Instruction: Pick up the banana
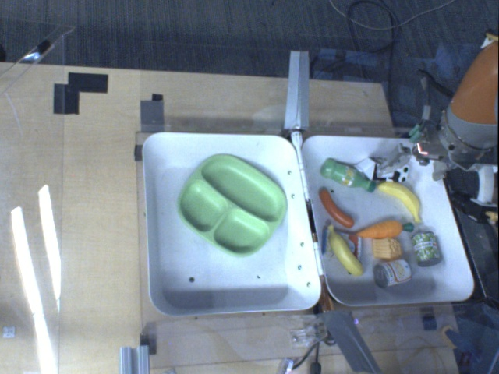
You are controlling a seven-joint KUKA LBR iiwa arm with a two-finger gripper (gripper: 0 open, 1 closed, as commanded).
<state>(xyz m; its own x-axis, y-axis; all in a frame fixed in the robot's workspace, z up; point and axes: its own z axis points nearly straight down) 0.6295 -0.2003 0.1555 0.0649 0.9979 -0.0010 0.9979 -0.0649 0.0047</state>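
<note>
Two yellow bananas lie in the right bin [460, 283]. One curved banana [402, 198] is in the upper right part, its dark tip pointing up-left. The other banana [345, 253] lies lower left, beside a red sausage [336, 208]. My gripper [394, 167] hangs over the bin's upper part, just above the upper banana's top end and next to a green bottle [346, 174]. I see nothing held in it. The grey arm with its orange band [477, 100] comes in from the right.
An orange carrot [380, 229], a cracker-like block [385, 248], a green can [426, 247] and a grey can [392, 272] crowd the right bin's lower half. The left bin [164, 279] holds a green divided plate [232, 202]. A metal post [297, 92] stands between the bins.
</note>
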